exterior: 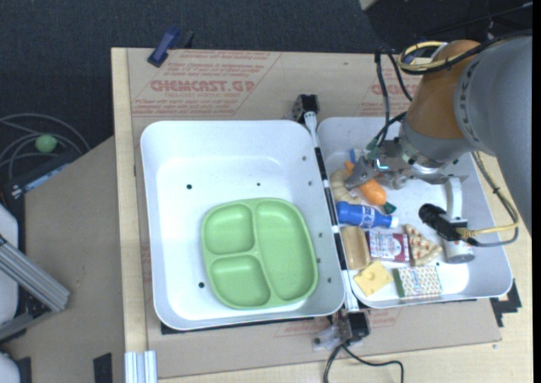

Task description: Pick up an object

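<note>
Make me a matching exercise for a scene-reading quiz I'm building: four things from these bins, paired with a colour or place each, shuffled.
Things:
1. divided plate
2. bottle
3. yellow wedge
4. robot arm

Descriptions:
A. blue and white, lying on its side near the divider
B. green, in the left bin
C. grey with an orange band, over the right bin
D. near the front edge of the right bin

Pairs: 1-B, 2-A, 3-D, 4-C

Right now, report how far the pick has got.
Done: the end effector is down in the right bin, over the clutter by the orange object. In hand: nothing visibly gripped. Left: grasp and lift. The green tray lies in the left bin.
</note>
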Controlling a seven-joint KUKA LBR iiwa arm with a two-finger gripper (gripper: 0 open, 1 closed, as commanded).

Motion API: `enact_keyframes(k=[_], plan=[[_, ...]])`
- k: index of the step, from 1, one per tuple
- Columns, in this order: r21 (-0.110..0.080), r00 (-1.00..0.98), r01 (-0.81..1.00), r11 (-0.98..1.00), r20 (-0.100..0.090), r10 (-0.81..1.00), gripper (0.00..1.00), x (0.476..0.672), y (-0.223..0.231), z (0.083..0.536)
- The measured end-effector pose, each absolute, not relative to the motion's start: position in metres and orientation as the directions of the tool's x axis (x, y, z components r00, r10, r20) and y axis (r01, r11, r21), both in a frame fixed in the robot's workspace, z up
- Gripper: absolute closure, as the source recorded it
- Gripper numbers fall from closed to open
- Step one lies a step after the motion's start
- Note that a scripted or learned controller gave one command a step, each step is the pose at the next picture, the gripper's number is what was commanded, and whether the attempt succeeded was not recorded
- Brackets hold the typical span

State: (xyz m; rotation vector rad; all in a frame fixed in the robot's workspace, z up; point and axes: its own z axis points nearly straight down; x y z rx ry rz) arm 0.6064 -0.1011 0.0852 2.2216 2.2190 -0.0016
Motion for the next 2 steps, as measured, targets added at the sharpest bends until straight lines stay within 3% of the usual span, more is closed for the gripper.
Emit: enact_keyframes(k=[1, 2], plan=[[0.005, 0.004, 1.0, -0.004, -0.007, 1.0, 0.0, 0.593, -0.0989, 0.0863], [0.004, 0.003, 1.0, -0.003, -0.004, 1.0, 1.0, 0.5931, -0.0969, 0.0955]])
